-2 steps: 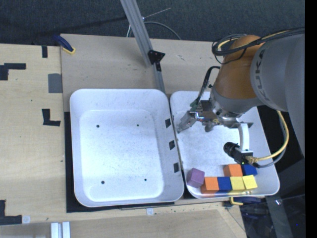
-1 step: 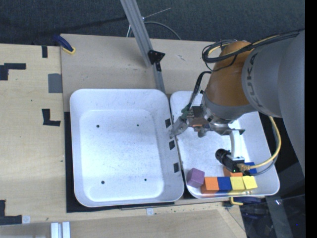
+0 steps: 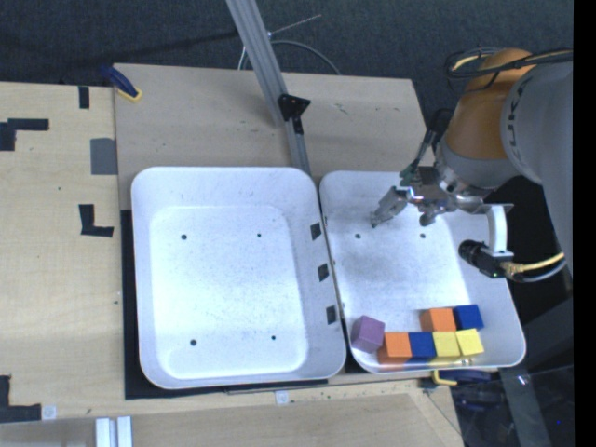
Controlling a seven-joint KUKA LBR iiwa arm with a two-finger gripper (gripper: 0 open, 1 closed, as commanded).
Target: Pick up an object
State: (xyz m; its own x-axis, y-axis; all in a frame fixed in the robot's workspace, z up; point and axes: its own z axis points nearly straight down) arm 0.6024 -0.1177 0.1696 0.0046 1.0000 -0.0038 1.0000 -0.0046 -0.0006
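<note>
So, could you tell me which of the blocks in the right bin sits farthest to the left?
The purple block. It sits alone at the left end of the cluster, slightly turned, while the orange, blue and yellow blocks are packed together to its right along the right bin's near edge.

End effector (image 3: 402, 210) low, fingers spread, empty

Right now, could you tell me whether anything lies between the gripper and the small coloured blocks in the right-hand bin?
Nothing visible does. The gripper hangs over the far part of the right white bin; the small coloured blocks sit along its near edge, with bare floor between.
</note>
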